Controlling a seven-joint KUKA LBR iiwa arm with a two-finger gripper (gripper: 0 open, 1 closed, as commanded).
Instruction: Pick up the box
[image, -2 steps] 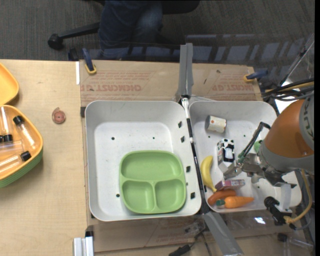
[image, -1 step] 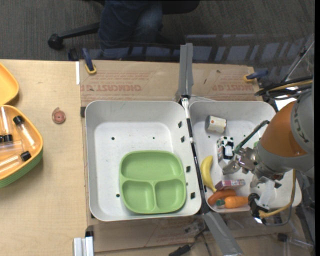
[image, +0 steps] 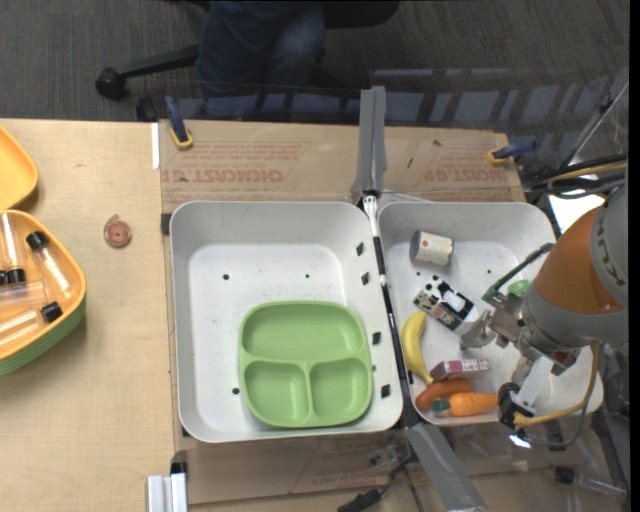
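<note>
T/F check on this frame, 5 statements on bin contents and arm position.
1. The green tray lies in the left bin. True.
2. The banana is in the left bin. False: it lies in the right bin, near the divider.
3. The carrot lies by the right bin's near edge. True.
4. The green tray holds a banana. False: its compartments hold nothing.
5. The arm is over the right bin. True.
</note>
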